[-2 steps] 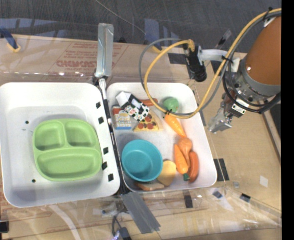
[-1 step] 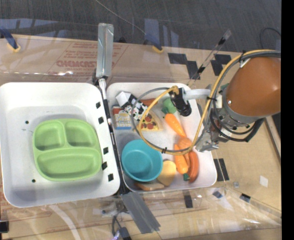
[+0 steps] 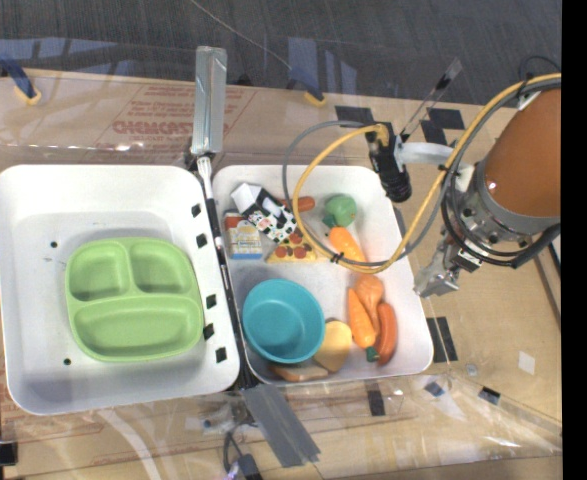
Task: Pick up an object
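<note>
The arm (image 3: pixel 518 183) hangs past the right bin's (image 3: pixel 413 313) right rim; whether the gripper (image 3: pixel 441 278) is spread or pressed together I cannot tell. It should swing left over the rim and drop squarely. The nearest target, I judge, is the orange carrot (image 3: pixel 367 306) by that rim, long and tapered.

Illumination is even and moderately bright, arriving from overhead, so the white bins (image 3: pixel 33 228) read near full brightness without clipping and shadows stay short and soft, gathering under the green divided plate (image 3: pixel 133 300) and blue bowl (image 3: pixel 283 320). Glare streaks appear on the clear plastic film (image 3: pixel 473 408) covering the bench. Focus is slightly soft throughout, and the arm's orange band (image 3: pixel 528 158) is mildly blurred.
</note>
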You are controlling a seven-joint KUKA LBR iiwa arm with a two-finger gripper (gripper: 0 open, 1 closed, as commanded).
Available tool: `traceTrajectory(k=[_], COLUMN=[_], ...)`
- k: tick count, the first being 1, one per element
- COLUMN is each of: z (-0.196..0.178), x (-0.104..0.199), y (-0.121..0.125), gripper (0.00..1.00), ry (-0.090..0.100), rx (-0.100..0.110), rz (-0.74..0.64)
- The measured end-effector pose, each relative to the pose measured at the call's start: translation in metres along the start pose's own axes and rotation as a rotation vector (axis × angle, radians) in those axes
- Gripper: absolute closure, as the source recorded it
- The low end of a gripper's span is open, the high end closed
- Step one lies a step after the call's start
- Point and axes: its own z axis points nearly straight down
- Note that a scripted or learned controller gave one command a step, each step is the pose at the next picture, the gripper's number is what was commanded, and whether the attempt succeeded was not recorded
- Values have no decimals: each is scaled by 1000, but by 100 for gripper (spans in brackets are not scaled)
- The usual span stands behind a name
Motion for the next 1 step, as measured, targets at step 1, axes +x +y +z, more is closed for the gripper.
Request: traceTrajectory(k=[1], z=[-12], x=[26], y=[-27], gripper=[100], ry=[1], rx=[4], rz=[-152])
